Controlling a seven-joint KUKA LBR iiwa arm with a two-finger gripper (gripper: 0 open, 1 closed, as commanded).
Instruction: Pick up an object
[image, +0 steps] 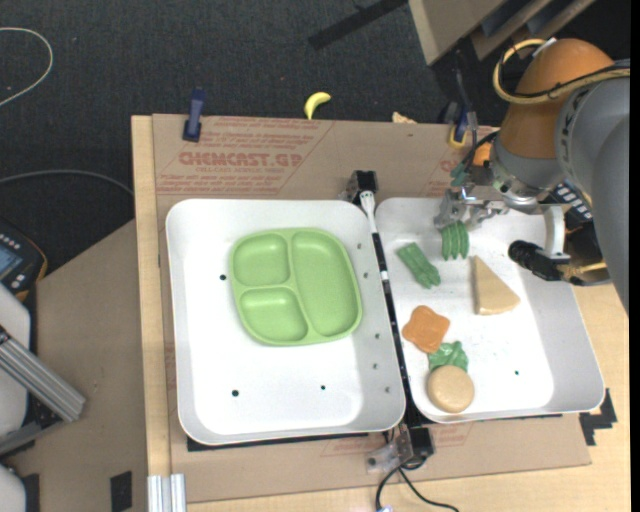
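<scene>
My gripper (456, 222) hangs over the back of the right bin (560, 380). A small ribbed green toy vegetable (455, 242) sticks out from between its fingertips, and the gripper is shut on it. In the same bin, just left of the gripper, lies a green pod (417, 265). A tan wedge (493, 288) rests to the gripper's front right. An orange piece (427, 327), a small green leafy piece (453, 353) and a round tan piece (450, 390) are grouped near the bin's front left.
The left bin (200, 350) holds a green divided plate (295, 285). A black bar (378, 265) runs between the two bins. The grey arm with its orange band (550, 75) comes in from the upper right.
</scene>
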